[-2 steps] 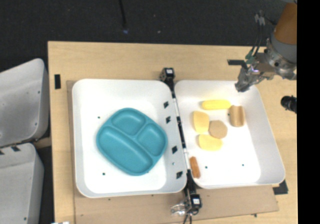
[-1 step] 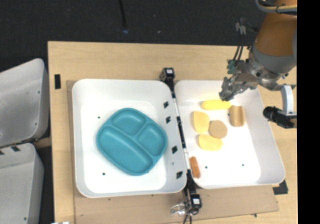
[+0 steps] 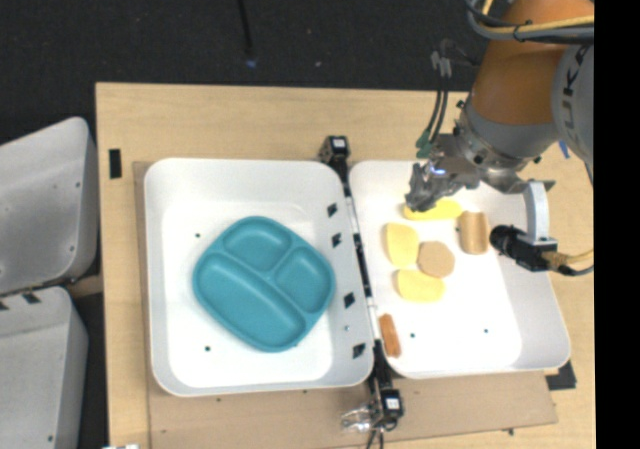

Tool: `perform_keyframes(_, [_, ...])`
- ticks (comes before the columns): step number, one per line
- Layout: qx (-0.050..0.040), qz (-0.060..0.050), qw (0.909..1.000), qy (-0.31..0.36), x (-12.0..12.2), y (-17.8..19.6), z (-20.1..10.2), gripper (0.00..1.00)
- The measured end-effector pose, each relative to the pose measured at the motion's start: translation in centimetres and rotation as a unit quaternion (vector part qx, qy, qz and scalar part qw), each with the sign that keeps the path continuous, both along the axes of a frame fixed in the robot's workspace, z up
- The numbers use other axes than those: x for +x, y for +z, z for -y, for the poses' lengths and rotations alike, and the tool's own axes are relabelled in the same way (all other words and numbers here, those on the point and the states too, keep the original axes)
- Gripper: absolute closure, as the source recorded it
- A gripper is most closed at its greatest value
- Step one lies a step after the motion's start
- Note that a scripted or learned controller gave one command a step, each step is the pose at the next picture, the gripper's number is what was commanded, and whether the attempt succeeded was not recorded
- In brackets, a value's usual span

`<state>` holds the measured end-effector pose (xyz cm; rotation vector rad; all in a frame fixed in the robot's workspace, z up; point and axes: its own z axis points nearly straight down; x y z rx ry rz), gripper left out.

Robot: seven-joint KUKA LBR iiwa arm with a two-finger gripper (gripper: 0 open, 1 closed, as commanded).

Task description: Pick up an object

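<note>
The gripper point(image 3: 428, 193) was low over a yellow piece point(image 3: 435, 209) near the right bin's point(image 3: 520, 352) far edge, probably to grasp it; its finger state was unclear.

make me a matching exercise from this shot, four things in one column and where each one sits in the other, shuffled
Things:
1. teal divided plate
2. orange sausage piece
3. round tan disc
4. pincer

Places:
A. near the right bin's front left corner
B. over the yellow piece at the back of the right bin
C. in the left bin
D. between two pale yellow pieces in the right bin

Pairs: 1-C, 2-A, 3-D, 4-B
</note>
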<state>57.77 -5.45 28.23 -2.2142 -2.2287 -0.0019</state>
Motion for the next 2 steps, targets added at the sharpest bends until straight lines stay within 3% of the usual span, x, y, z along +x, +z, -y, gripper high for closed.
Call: perform_keyframes(2, [0.0002,-0.001,1.0000,0.001,-2.6,-0.6,-11.3,1.00])
